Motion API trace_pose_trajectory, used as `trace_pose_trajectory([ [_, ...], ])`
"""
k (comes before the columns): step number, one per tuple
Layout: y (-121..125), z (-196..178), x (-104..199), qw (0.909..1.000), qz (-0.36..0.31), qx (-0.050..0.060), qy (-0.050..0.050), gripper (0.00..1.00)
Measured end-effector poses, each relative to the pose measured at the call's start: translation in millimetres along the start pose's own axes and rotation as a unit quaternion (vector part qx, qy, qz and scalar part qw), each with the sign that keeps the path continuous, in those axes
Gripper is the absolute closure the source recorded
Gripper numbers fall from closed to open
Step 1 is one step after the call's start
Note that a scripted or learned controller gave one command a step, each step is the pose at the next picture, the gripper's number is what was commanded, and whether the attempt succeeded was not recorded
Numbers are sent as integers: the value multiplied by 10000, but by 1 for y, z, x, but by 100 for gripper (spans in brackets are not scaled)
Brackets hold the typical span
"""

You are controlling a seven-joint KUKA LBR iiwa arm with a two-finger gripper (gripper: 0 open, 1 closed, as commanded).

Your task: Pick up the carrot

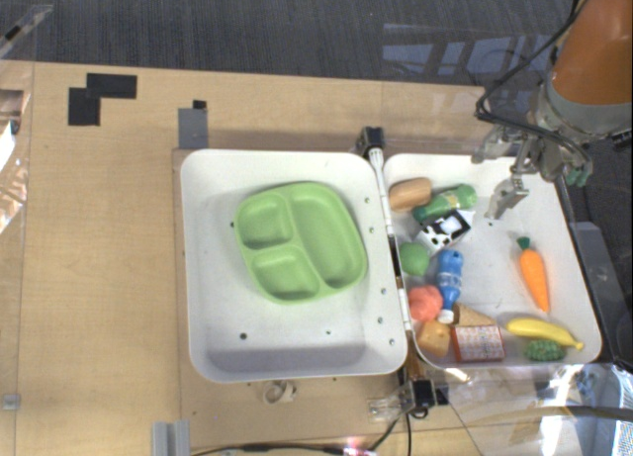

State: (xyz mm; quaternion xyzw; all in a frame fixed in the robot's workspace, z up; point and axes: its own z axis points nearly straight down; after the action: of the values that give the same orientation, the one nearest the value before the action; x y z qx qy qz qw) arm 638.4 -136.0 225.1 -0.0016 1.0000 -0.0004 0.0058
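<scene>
Nearest the camera, along the near edge of the right bin (584, 291), a small orange box (479, 343), a banana (540, 329) and a green broccoli-like piece (542, 350) lie crowded together, probably because loose toy food ends up wherever it is tipped in. To their left a blue bottle (449, 276), a red ball (425, 301) and a green ball (414, 259) press against the divider, and farther back sit a bread roll (410, 192), a green packet (445, 202) and a black-and-white cow toy (444, 230). The carrot (533, 274) lies on the right side of that bin, leaf end pointing far, with bare white floor around it, well apart from the clutter on the left and just far of the banana; that gap should make it an easy approach from above. The gripper (515, 187) hangs over the far right part of the bin, far and slightly left of the carrot, holding nothing; whether its fingers stand wide or narrow I cannot tell at this size. The left bin (213, 325) carries a green divided plate (300, 239), set near its middle. Both bins rest on a pale wooden bench (89, 276) with black tape marks (99, 95) at far left, and dark grey carpet (297, 9) lies beyond.
</scene>
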Motion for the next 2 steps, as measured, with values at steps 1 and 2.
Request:
trace_pose_trajectory([
  [1, -64, 31, 55, 9946, -1039, 6, 12, 0],
  [2, -69, 135, 97, 9743, -2252, 14, -19, 0],
])
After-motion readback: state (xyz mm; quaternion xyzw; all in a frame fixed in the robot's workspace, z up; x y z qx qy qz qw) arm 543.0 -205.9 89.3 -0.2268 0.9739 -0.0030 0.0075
